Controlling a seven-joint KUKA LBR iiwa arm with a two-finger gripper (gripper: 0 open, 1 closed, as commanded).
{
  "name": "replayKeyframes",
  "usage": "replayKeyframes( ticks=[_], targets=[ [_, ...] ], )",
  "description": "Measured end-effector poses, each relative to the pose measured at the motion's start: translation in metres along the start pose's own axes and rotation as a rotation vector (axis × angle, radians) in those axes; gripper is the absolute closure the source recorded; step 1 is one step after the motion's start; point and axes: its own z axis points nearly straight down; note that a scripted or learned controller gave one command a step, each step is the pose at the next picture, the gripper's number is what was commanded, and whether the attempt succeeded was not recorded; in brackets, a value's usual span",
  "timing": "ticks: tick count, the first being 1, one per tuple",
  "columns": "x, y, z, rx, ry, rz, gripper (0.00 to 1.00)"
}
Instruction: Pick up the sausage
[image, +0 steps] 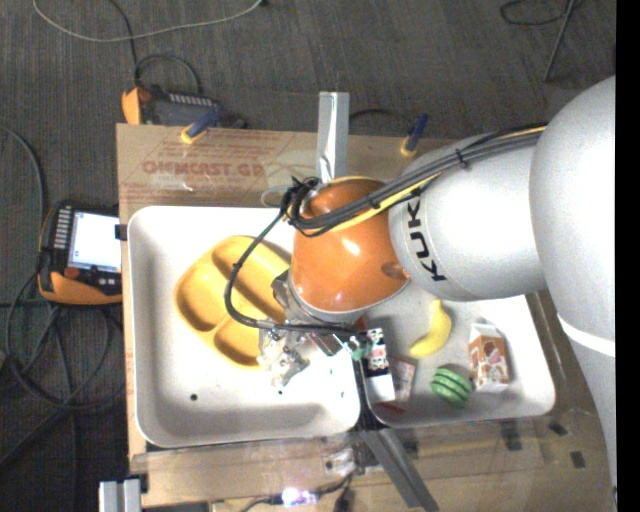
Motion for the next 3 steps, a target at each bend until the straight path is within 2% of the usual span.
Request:
replayKeyframes(
  ticks=[1, 2, 3],
  targets=[
    [-0.038, 0.048, -0.025, -0.005, 0.000, -0.450, 1.00],
    [-0.050, 0.077, -0.075, -0.006, -0.002, -0.730, 1.00],
    [-0.038, 0.082, -0.052, -0.007, -0.001, -1.199, 1.00]
  ],
)
